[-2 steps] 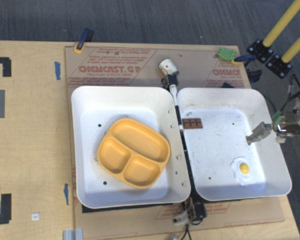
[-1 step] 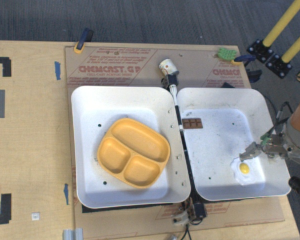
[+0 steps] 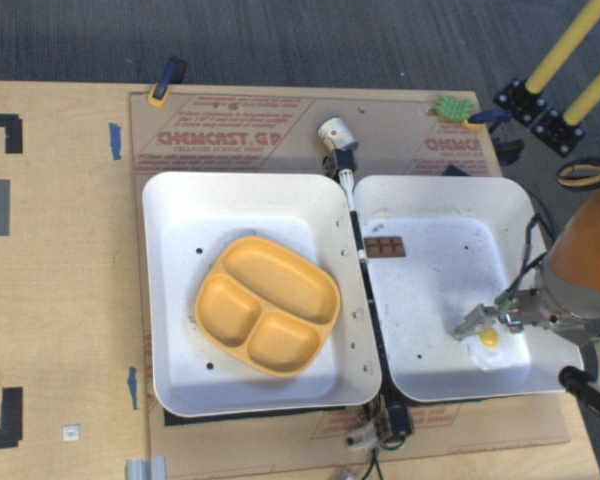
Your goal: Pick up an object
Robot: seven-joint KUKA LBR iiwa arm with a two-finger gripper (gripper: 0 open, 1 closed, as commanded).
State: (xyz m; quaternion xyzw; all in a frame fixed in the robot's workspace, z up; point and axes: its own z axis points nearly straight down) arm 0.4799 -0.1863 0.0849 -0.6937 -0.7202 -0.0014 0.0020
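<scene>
Two shallow white bins sit side by side on a wooden bench, as a grey KUKA arm (image 3: 580,268) with an orange band reaches in from the right. The left bin (image 3: 170,218) holds the largest item, a yellow divided plate (image 3: 267,303) with three compartments, lying flat near the bin's middle and untouched. The right bin (image 3: 430,368) holds two far smaller things: a brown chocolate-like bar (image 3: 385,248) lying flat near the upper left corner, close to the divider, and a small yellow object (image 3: 489,339) toward the lower right. The gripper (image 3: 483,320) is low over that corner, its metal fingers (image 3: 472,322) splayed apart at a moderate width, with the yellow object lying just beside and slightly below the tips rather than between them. Whether the tips touch it is too fine to tell. Judged from this, the pick is not yet done: the arm is at a likely target, but nothing is held and nothing is lifted. Closing on the object and raising it clear of the bin floor remain.
</scene>
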